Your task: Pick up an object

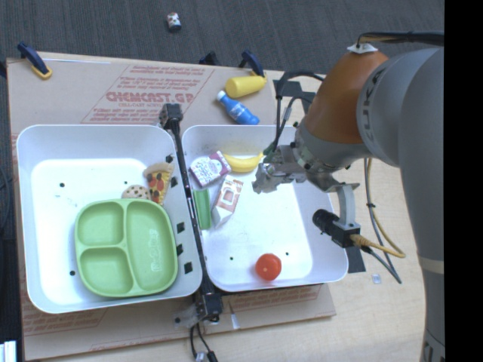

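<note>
The gripper [266, 181] hangs over the right bin [326, 266], partly hiding the banana [243, 162]; its grip is unreadable.

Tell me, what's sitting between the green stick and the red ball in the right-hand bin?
Nothing: in the camera view, the stretch from the green stick to the red ball is bare white floor of the right bin. The small carton lies above that line.

Two white bins [30, 202], one green divided plate [125, 247], one tomato [268, 266], one banana [243, 162], two small cartons [208, 170].
</note>
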Motion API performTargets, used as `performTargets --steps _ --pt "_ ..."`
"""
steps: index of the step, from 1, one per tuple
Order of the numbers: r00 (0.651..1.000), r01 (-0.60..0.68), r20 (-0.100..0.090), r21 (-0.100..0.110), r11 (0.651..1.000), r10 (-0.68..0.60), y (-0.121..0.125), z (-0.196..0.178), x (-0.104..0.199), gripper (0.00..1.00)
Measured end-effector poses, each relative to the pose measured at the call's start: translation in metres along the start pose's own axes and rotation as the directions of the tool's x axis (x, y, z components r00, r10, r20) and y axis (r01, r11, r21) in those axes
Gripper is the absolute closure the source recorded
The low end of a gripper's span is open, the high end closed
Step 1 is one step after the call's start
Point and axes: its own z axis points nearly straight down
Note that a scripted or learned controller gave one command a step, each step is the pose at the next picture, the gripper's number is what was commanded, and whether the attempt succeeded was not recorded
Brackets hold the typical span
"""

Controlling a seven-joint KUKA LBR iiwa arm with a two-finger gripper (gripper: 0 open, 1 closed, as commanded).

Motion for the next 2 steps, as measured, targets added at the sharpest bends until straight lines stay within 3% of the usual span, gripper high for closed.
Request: performTargets --steps 1,2 --pt "1.000 0.002 0.001 0.004 1.000 -0.002 0.013 0.044 0.008 1.00" --pt "1.000 0.003 0.001 0.004 1.000 -0.003 0.002 0.023 0.088 1.00"
